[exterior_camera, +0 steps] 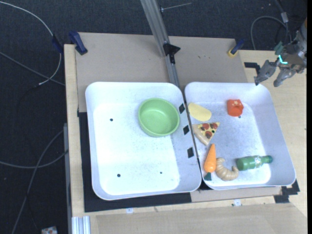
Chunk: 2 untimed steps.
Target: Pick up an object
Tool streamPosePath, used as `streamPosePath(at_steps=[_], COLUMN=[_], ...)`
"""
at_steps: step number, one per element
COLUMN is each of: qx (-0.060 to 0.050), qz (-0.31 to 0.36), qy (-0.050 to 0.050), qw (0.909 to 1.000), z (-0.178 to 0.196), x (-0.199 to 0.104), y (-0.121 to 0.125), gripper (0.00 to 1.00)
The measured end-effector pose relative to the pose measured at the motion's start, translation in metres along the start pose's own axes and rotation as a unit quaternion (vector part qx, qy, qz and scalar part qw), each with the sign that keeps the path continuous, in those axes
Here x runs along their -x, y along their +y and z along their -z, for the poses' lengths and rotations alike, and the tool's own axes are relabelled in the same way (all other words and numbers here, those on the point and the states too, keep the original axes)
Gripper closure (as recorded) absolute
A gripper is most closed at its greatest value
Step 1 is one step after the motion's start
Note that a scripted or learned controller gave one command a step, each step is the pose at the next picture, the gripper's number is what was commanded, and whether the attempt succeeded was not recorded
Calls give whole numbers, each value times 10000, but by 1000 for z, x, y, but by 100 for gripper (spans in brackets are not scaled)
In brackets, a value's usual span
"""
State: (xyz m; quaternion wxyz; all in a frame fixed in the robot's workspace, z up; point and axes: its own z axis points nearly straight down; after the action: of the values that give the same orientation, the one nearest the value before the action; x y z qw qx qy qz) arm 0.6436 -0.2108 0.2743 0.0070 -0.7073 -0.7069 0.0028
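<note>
Right bin (273, 126), white and shallow, holds six items. Red pepper-like piece (235, 107), at the far side of the bin, right of centre. Pale yellow oval piece (200, 112), far-left part of the bin, close to the left wall. Pizza slice (206, 131), just nearer than the yellow piece, almost touching it, point toward the near left. Orange carrot (210, 159), nearer again, lying along the left wall, its near end beside the tan croissant (226, 171) in the near-left corner. Green bottle (253, 162), lying on its side at the near side of the bin, its left end just beside the croissant. Left bin (112, 145), white and shallow, holds one green bowl (158, 116), upright, at its far right part, near the wall shared with the right bin. Claw (274, 75), at the scene's right edge, beyond the far right corner of the right bin and apart from every item; its two fingers are spread, with nothing between them. Both bins rest side by side on the counter (122, 57), a tan board with blue clamps at the far corners. A metal pole (156, 18) runs from the far edge down to the gap between the bins.
</note>
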Motion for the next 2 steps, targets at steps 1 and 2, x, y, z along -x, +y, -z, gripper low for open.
streamPosePath(at_steps=[1, 2], qx=[41, 12], qz=[4, 9], qy=[-10, -4], qw=[10000, 10000], z=[5, -43], x=[0, -9], y=[1, -2], gripper=[0, 0])
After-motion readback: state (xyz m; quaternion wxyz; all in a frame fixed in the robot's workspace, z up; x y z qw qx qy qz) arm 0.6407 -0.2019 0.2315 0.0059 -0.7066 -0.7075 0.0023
